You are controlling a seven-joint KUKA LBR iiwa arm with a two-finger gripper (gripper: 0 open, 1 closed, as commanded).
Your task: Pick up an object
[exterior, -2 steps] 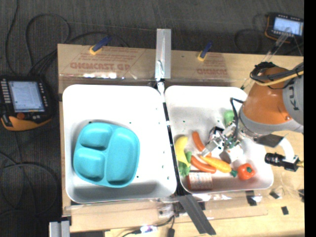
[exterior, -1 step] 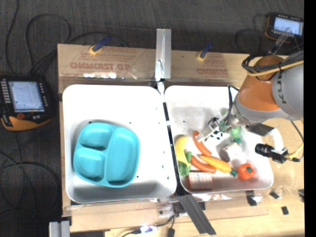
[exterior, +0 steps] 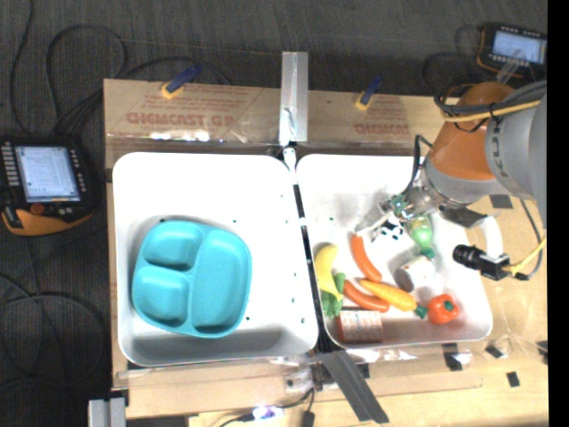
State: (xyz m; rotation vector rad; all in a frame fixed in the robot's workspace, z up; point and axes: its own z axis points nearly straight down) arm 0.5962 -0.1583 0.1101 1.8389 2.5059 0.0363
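Nearest the camera, the front rim of the left bin is sitting along the tabletop, and a turquoise divided plate is lying inside that bin, tilted against its front wall. Moving right, the right bin is holding the candidate objects, clustered toward its front: a yellow banana just beside the dividing wall, a green piece below it, a brown block against the front wall, three orange carrots lying close together, a small white cylinder, and a red tomato near the front right corner. Above the cylinder, the hand is reaching down into the bin from the right, with a pale green object just beside it; whether its fingers are apart or together cannot be told, and nothing is visibly clamped between them. Behind it, the orange band is leading into the grey arm.
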